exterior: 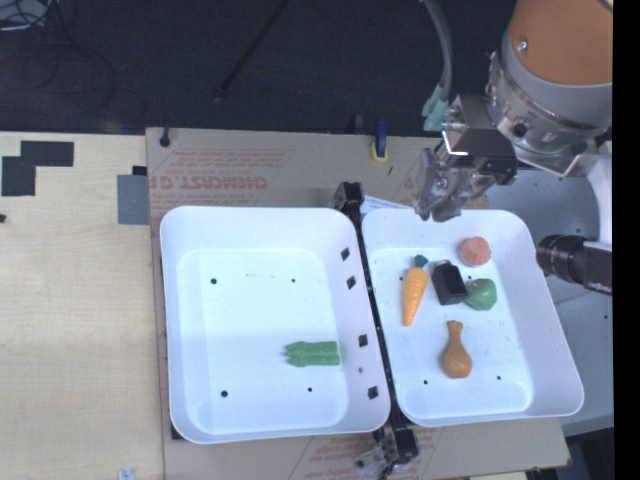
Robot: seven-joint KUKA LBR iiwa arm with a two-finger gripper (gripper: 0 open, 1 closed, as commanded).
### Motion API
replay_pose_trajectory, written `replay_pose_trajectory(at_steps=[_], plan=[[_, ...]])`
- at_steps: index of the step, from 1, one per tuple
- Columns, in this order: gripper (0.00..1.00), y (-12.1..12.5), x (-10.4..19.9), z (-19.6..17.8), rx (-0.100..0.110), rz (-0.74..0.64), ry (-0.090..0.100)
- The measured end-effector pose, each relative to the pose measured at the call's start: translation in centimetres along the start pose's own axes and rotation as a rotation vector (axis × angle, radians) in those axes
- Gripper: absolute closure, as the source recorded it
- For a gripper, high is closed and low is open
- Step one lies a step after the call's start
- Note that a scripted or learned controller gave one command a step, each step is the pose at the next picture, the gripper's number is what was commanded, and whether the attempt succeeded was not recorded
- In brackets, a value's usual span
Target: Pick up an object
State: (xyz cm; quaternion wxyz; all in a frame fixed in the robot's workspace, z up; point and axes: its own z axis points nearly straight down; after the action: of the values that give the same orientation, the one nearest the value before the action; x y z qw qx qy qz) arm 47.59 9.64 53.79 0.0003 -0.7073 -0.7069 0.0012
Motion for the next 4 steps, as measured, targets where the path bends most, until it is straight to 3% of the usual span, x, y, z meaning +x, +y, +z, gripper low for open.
replay_pose_trajectory(at_steps=[1, 2, 3, 4], plan=[[1.00, 9.6, -5.0, 0.3, 0.002, 0.004, -0.003], [1.00, 2.2, -4.3, 14.2, 0.020, 0.001, -0.001], [1.00, -0.1, -13.4, 15.7, 0.004, 0.009, -0.001], [1.00, 0.1, -7.8, 9.1, -0.006, -0.007, 0.002]])
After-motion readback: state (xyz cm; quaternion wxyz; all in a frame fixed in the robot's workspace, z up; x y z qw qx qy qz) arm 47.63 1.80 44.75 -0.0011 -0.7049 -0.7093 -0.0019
